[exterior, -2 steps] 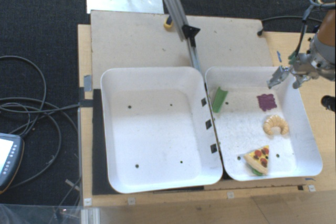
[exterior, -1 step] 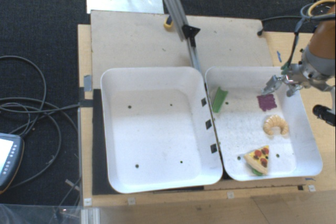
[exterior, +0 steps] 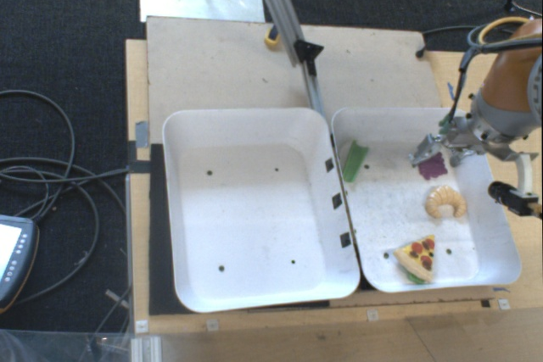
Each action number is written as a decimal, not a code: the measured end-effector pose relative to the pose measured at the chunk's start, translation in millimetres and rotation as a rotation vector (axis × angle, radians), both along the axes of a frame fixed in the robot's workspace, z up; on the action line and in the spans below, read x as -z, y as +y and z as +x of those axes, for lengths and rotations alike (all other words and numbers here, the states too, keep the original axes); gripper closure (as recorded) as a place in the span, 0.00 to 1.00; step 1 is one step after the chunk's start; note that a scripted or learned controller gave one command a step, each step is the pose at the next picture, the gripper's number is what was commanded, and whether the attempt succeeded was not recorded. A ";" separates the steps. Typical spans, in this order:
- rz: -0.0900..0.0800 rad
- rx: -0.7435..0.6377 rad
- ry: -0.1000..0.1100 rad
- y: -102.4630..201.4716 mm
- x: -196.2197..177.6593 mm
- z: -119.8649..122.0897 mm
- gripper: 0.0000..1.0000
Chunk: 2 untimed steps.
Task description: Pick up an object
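Down at the bottom edge of the frame the wooden tabletop [exterior: 280, 326] is the nearest thing, and it's also the biggest, carrying both bins. Left bin [exterior: 254, 208] sits in the middle of the frame, white and shallow, just a few dark dots on its floor. Right bin [exterior: 488, 182] is touching it along the shared wall and holds all the goodies.

Arm [exterior: 513, 72] comes in from the right edge, orange band and grey wrist, and its gripper [exterior: 441, 150] hangs over the upper part of the right bin, right by a small purple object [exterior: 433, 168]. Can't tell if the gripper is gripping or loose, too blurry there, and nothing clearly sits in it.

Pizza slice toy [exterior: 417, 257] lies near the bin's lower edge. Croissant toy [exterior: 445, 201] is between the pizza and the purple thing. Green block [exterior: 354, 159] leans by the bin's left wall, upper part.
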<state>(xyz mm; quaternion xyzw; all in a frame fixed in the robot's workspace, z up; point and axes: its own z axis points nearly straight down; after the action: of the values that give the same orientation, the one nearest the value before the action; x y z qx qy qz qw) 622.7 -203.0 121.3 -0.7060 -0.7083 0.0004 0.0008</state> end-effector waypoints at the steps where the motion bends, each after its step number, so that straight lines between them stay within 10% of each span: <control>1: -0.002 0.000 -0.007 -0.9 -14.1 1.9 1.00; 2: -0.003 0.001 -0.008 -3.5 -58.5 1.6 1.00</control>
<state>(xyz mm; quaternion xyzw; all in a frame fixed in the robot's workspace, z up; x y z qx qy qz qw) 624.4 -206.5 179.8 -0.7063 -0.7079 -0.0015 -0.0029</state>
